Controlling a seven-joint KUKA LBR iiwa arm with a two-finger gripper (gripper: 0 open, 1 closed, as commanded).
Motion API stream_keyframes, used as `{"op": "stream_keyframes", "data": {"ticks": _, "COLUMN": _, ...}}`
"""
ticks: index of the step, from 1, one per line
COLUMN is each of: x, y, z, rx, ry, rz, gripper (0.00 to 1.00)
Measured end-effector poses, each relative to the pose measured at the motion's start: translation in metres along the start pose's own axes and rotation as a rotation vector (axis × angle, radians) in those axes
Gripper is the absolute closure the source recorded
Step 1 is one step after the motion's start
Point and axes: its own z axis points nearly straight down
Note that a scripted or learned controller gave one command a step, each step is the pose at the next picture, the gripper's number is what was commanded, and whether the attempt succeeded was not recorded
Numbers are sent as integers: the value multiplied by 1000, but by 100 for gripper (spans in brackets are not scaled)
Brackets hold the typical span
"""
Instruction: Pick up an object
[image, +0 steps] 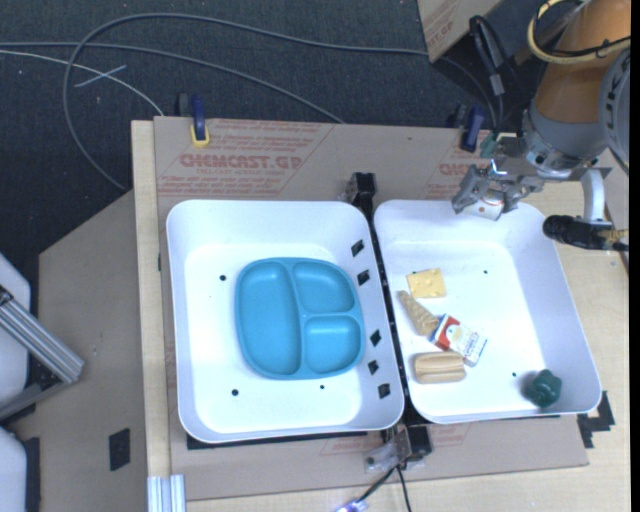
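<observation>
My gripper hangs over the far rim of the right bin, fingers spread apart, nothing between them. Well in front of it, in the right bin, lie a yellow cheese slice, a tan wedge, a red and white packet and a tan bread roll. A dark green ball sits in the bin's near right corner. The left bin holds a blue divided plate.
Black clips line the seam between the bins. A black cylinder juts in at the right bin's right rim. Blue clamps hold the cardboard at the back. Cables run across the dark floor behind.
</observation>
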Motion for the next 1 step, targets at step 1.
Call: {"op": "stream_keyframes", "data": {"ticks": 1, "x": 3, "y": 2, "z": -45, "rx": 2, "ry": 1, "rz": 0, "gripper": 100}}
